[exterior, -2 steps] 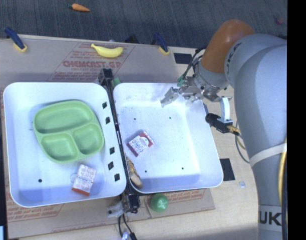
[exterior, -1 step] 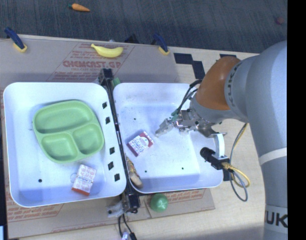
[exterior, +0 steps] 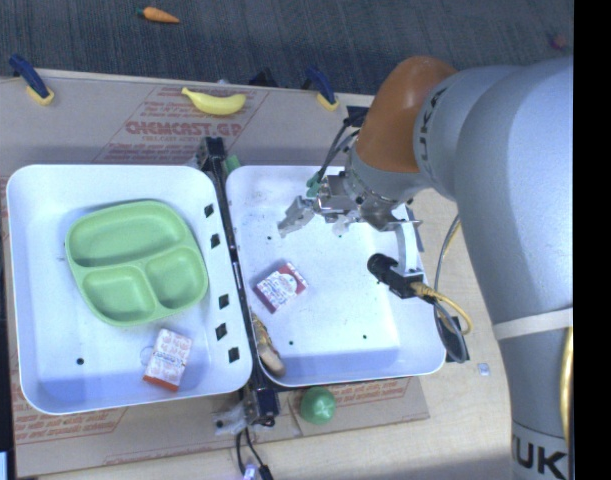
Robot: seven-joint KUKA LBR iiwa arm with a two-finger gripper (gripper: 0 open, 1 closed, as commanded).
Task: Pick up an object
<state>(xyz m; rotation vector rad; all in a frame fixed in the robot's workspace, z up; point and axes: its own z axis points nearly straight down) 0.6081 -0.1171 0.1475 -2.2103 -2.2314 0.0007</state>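
One gripper (exterior: 307, 211) over the right bin (exterior: 415, 353) — its grip state unclear — apart from the red-and-white packet (exterior: 280, 286).

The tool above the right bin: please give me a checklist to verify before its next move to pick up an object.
1. Tool is over the right bin: ok.
2. Nothing between its fingers: ok.
3. Fingers open or shut: cannot tell.
4. Red and white packet lies free on the bin floor, apart from the walls: ok.
5. Tool directly above the packet: not ok, it hangs nearer the bin's far side.
6. Brown item at the divider is easy to grasp: not ok.
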